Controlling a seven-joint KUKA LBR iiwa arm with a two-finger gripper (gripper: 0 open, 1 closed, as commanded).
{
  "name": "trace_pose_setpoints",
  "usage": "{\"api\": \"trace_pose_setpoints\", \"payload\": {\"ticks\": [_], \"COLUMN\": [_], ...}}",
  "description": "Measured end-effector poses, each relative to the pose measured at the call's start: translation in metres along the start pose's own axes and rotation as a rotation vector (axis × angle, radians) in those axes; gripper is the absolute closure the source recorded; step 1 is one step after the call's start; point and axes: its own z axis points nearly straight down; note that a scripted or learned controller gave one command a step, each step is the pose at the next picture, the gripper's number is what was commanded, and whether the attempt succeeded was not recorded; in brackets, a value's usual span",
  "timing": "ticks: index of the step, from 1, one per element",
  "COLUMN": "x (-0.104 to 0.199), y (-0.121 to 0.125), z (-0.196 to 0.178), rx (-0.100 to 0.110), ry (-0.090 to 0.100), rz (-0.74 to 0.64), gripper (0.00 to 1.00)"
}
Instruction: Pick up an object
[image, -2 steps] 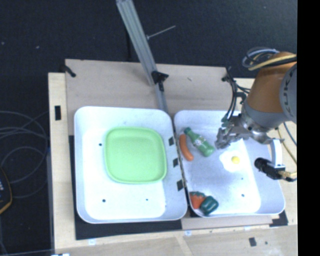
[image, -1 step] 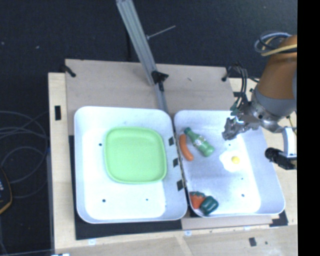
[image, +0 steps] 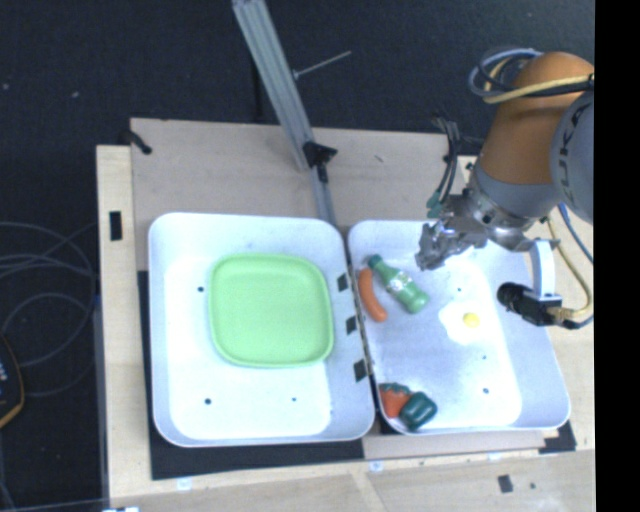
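Where the two white bins meet along a shared inner wall, we see most of the clutter pressed toward that edge. In the right bin (image: 530, 395), an orange sausage-shaped toy (image: 372, 295) lies just beside the wall, with a small green bottle (image: 400, 285) tilted next to it. A fried-egg toy (image: 462, 323), flat and glossy, sits on the open floor near the middle, with bare room around it. A red piece (image: 393, 399) and a dark green block (image: 418, 409) touch each other in the near corner. The gripper (image: 432, 252) hangs above the bin's far part, just beside the bottle; we cannot tell its state. The left bin (image: 175, 330) holds a smooth, rounded-square green plate (image: 270, 309).
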Motion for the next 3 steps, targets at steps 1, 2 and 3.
{"api": "trace_pose_setpoints", "payload": {"ticks": [1, 2, 3], "x": [0.052, 0.098, 0.147], "y": [0.007, 0.014, 0.029], "z": [0.012, 0.021, 0.009], "rx": [0.002, 0.002, 0.001], "ry": [0.000, 0.000, 0.000], "rz": [0.000, 0.000, 0.000], "gripper": [1.00, 1.00, 1.00]}}
